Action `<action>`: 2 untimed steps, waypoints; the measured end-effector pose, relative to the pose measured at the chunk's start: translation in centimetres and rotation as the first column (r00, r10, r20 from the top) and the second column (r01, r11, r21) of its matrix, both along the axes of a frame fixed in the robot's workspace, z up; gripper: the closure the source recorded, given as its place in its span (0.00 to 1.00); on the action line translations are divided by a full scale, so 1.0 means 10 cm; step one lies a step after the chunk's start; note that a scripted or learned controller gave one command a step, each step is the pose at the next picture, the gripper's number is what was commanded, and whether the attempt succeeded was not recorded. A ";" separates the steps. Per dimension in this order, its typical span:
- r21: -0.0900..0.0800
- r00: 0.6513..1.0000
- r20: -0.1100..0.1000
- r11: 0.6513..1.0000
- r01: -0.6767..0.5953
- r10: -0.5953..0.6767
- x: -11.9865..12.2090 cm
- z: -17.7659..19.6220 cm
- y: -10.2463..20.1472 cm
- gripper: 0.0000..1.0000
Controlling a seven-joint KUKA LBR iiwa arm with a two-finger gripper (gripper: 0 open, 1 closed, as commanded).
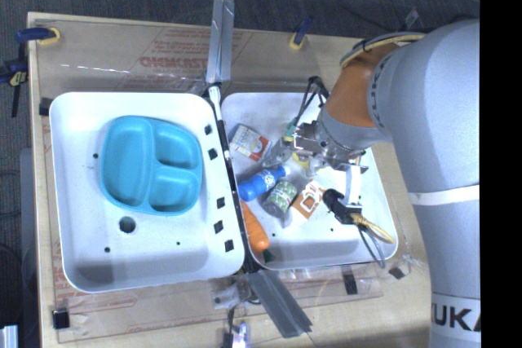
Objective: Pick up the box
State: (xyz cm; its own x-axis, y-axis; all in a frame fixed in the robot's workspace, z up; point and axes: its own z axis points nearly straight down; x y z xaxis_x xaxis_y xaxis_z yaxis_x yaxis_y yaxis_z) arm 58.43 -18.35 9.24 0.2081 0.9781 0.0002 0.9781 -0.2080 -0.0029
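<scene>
My gripper (314,144) mostly hidden under my own wrist; finger state unreadable. My arm (432,134) covers right bin's (326,257) far right corner, cut by frame edge. Box (247,143) print too small to read. Orange object (256,232) partly tucked under bin rim. Small item (281,196) beside blue bottle (259,182) too blurred to identify.

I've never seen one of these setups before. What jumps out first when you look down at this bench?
The big grey arm with its orange band looms in from the right, bent down over the right bin. Under it lies a jumble of small things: a blue bottle, an orange carrot-like piece along the bin's left wall and a small white and red box at the back. In the left bin a bright blue divided tray sits almost alone.
</scene>
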 end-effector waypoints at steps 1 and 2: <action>-0.003 0.997 0.003 0.997 -0.080 0.080 0.61 0.01 0.68 0.00; -0.002 0.996 0.000 0.996 -0.087 0.087 0.61 0.10 0.70 1.00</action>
State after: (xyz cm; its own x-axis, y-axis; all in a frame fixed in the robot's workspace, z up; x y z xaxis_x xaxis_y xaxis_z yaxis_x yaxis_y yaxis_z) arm 64.50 -11.34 10.28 0.1227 0.9924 -0.0014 0.9924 -0.1227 -0.0027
